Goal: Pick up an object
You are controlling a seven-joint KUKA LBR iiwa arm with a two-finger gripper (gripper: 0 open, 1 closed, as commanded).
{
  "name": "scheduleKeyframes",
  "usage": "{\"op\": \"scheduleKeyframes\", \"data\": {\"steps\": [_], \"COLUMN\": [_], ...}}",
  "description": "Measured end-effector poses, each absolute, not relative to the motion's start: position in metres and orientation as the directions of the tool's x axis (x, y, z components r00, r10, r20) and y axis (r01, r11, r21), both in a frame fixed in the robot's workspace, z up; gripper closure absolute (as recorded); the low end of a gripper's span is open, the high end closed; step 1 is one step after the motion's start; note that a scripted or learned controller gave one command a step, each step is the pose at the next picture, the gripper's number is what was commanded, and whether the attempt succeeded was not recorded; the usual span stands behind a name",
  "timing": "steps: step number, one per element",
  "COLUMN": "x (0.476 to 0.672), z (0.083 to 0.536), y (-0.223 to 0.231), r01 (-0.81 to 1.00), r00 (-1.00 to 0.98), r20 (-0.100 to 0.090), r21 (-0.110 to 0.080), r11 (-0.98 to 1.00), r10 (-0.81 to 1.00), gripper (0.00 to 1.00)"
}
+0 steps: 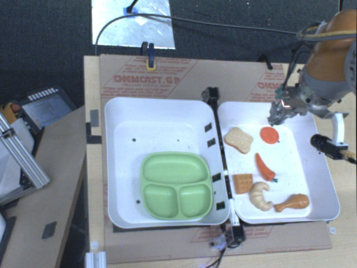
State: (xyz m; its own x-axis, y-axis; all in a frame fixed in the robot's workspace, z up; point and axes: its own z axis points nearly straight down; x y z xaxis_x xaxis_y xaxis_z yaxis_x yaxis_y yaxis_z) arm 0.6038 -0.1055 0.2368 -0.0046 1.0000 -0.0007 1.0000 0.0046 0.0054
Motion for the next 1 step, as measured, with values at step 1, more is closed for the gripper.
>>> {"op": "scheduleKeyframes", "data": {"steps": [1], "x": [0.6275], "z": [0.2381], "y": [-0.0600], "r01": [1.000], "r00": [-0.007], "r20": [0.000], "r21": [0.004], "r11": [0.007], "r10": [1.000], "gripper": [1.00]}}
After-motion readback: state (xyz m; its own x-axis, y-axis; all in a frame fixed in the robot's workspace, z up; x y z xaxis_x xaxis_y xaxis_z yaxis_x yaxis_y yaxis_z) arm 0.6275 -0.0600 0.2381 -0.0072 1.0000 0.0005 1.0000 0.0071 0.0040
